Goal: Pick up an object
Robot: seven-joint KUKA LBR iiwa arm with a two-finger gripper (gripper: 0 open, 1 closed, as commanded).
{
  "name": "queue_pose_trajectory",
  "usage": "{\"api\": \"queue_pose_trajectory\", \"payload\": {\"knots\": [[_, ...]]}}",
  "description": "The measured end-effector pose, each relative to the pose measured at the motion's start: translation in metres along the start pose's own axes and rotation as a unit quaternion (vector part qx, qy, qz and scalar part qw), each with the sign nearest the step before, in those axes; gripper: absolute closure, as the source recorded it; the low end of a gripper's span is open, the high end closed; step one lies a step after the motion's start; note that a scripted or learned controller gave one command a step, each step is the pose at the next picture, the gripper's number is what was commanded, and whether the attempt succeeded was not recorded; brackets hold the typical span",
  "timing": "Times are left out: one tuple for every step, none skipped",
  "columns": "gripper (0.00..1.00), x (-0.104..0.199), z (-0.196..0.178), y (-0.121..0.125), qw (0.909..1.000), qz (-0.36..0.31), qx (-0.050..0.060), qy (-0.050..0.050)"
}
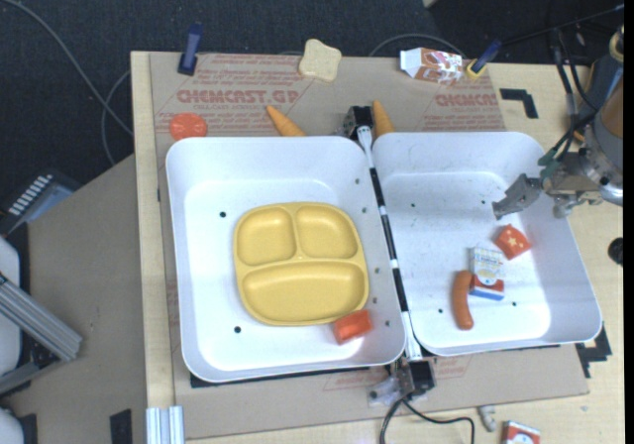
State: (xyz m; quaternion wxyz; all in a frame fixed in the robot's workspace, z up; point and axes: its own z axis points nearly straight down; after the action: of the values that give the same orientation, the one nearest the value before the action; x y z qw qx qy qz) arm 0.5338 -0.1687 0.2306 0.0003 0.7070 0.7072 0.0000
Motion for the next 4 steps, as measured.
{"api": "queue_pose_trajectory", "payload": {"knots": [[0.00, 0.049, 0.096, 0.005, 1.0000, 0.000, 0.002, 0.001], [0.00, 0.050, 0.139, -0.031, 1.0000, 0.000, -0.007, -0.002], [0.00, 0.052, 0.141, -0.049, 0.9999, 0.000, -0.011, -0.004], [1.00, 0.051, 0.131, -0.049, 0.9999, 0.001, -0.010, -0.004]]}}
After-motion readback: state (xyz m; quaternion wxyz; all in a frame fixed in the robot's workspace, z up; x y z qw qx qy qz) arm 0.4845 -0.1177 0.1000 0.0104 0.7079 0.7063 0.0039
